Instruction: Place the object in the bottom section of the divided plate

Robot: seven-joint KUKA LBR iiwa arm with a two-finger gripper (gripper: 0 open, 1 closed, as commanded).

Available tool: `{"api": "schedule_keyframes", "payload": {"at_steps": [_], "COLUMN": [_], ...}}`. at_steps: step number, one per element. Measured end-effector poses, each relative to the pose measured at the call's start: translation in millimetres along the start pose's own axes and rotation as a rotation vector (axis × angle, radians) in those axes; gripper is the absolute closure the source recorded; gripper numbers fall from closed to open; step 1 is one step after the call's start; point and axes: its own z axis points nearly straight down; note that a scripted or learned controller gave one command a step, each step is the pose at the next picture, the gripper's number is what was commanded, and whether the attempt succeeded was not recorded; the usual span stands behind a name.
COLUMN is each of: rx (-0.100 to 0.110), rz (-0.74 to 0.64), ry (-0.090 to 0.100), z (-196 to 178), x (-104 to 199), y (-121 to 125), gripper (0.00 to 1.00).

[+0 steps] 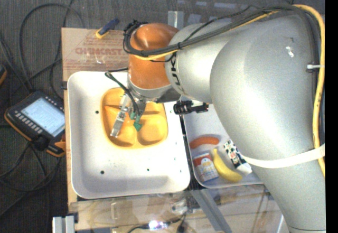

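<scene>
The gripper (127, 121) hangs over the yellow divided plate (158, 131) in the left bin (84, 163). Its two fingers stand apart with nothing between them. A banana (226, 169) lies in the right bin (196, 179) beside a small can (205, 166).

Arm: large grey body (264, 89) reaches in from the right, filling the right half of the view
Wrist: orange band (150, 52) sits above it, pointing downward
Cables: black and yellow, running along the arm's top
Gripper (125, 118): two fingers spread apart, angled down-left, with nothing visible between them
</scene>
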Motion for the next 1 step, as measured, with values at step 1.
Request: {"api": "schedule_keyframes", "payload": {"at_steps": [1], "rx": [0.017], "rz": [-0.006], "ry": [0.013], "z": [-53.2], "x": [38.2], "y": [-39.7], "gripper": [0.00]}}
